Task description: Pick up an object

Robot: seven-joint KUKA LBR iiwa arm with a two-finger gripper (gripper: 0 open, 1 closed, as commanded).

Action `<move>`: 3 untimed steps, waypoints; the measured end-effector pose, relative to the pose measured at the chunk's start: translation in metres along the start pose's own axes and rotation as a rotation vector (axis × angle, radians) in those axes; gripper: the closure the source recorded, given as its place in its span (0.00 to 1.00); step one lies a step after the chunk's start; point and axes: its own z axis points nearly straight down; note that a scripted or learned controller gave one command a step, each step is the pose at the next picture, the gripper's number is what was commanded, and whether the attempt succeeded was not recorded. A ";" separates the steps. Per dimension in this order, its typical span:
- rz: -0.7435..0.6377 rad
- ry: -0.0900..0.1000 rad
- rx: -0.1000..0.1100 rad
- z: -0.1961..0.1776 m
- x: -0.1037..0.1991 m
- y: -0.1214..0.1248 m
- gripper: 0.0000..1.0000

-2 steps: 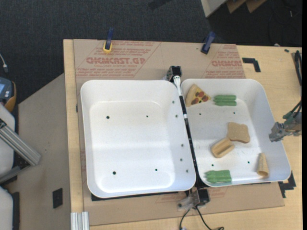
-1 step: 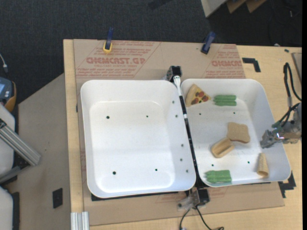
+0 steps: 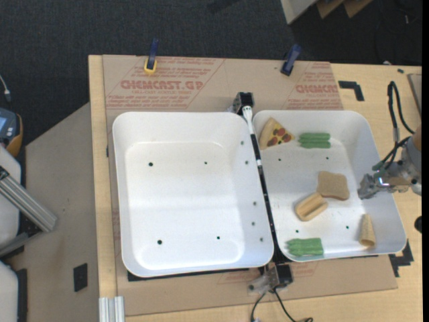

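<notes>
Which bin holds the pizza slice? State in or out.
In. The pizza slice lies inside the right bin, at its far left corner, beside the divider.

Fixed overhead camera, slanted down on both bins [image 3: 124, 180]

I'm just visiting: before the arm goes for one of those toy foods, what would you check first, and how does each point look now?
1. Things to grab lie in the right bin: ok; pizza slice, bread, roll, cone.
2. Bread and roll apart: not ok, they touch.
3. Cone free of the wall: not ok, beside the rim.
4. Gripper over the bin: ok, at its right edge.
5. Gripper carrying nothing: cannot tell.
</notes>
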 end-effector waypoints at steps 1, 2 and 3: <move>-0.003 -0.001 -0.004 0.036 0.001 0.081 0.00; -0.001 -0.003 -0.005 0.023 0.000 0.079 1.00; -0.002 -0.003 -0.003 0.024 0.000 0.079 0.00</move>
